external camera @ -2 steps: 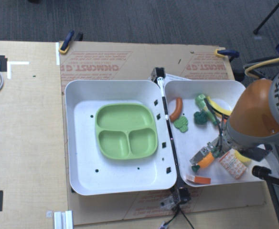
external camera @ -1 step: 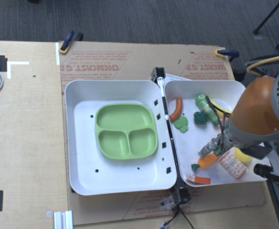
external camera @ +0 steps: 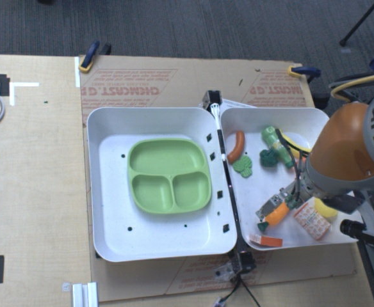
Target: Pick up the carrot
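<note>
Two shallow white bins side by side on cardboard-covered bench. Left bin (external camera: 110, 235) holding a green divided plate (external camera: 170, 175) with three compartments, set roughly centred. Right bin (external camera: 251, 117) holding the toy food.

Carrot (external camera: 275, 215) in right bin, lower middle: orange body, dark green leafy end (external camera: 262, 226) pointing down-left, lying tilted. Gripper (external camera: 278, 203) down on it, arm reaching in from the right, orange band (external camera: 341, 142) bulking over bin's right half. Grey fingertip (external camera: 270, 204) against carrot's upper-left side; carrot seemingly lodged between the fingers, grasp apparently closed on it, though far finger partly hidden by wrist. Whether carrot lifted off bin floor or resting on it: cannot tell.

Other items in right bin:
- Red-orange sausage (external camera: 236, 145), upper left, near the dividing wall, upright along bin's length.
- Small green leafy piece (external camera: 242, 165) just below sausage.
- Green bottle-like item (external camera: 271, 135) upper middle; dark green broccoli-like lump (external camera: 269, 158) just below it.
- Red-and-white flat piece (external camera: 266, 240) by near wall, below carrot, apart from it.
- White printed packet (external camera: 311, 221) right of carrot; yellow item (external camera: 326, 208) touching packet's upper right edge.

Yellow-and-black cables (external camera: 292, 144) running from wrist across upper bin.
</note>
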You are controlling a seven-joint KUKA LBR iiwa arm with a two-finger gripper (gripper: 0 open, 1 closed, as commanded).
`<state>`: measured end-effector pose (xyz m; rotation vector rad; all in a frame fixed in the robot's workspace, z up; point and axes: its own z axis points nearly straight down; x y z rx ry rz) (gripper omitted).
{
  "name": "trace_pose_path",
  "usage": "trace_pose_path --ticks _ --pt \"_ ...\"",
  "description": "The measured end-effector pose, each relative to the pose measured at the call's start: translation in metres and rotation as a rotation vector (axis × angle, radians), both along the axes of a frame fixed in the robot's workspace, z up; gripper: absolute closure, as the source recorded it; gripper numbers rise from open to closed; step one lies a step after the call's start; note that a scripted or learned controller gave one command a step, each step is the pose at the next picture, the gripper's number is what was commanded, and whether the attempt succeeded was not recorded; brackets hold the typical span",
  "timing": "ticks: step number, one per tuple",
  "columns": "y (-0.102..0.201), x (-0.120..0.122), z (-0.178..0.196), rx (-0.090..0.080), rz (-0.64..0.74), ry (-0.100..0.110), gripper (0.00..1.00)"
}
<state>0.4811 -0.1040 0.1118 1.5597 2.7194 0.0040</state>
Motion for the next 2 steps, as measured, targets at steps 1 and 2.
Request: trace_pose_path --ticks 1,2 --pt "-0.0003 0.0015 0.0097 -0.001 0.001 -0.003 1.00" --pt "-0.0003 0.0015 0.0097 -0.001 0.001 -0.003 0.00"
